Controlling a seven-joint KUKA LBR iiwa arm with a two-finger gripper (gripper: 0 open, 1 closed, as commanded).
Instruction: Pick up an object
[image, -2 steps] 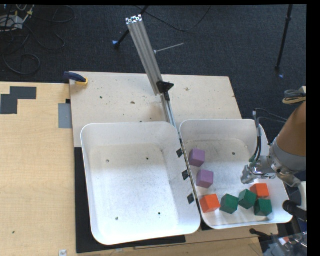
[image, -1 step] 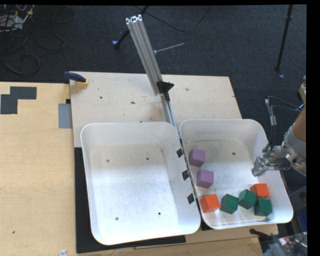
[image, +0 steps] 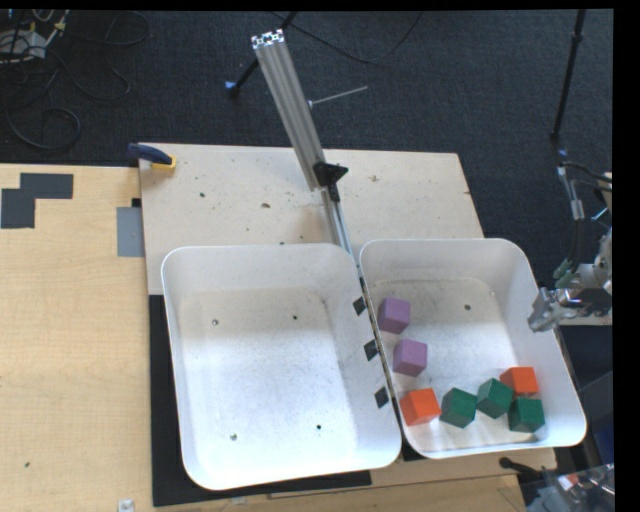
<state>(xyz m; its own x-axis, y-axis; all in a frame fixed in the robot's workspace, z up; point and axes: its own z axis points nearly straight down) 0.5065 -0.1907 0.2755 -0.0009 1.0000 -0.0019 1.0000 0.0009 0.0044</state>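
Note:
The right bin (image: 500, 262) holds several small cubes. Two purple cubes (image: 394, 313) (image: 410, 356) lie near its left wall. An orange cube (image: 420, 405) sits at the front left. Along the front are green cubes (image: 459, 407) (image: 494, 397) (image: 527, 413), and another orange cube (image: 519, 380) sits behind them. My gripper (image: 556, 306) hangs at the far right, just outside the right bin's right rim, apart from all the cubes. Much of it is cut off by the edge of the view.
The left bin (image: 200, 290) stands beside the right one, with black clips on the shared wall. A slanted aluminium bar (image: 295, 110) runs from the top down to the bins' junction. A blue and yellow clamp (image: 151, 155) sits at the bench's back left corner.

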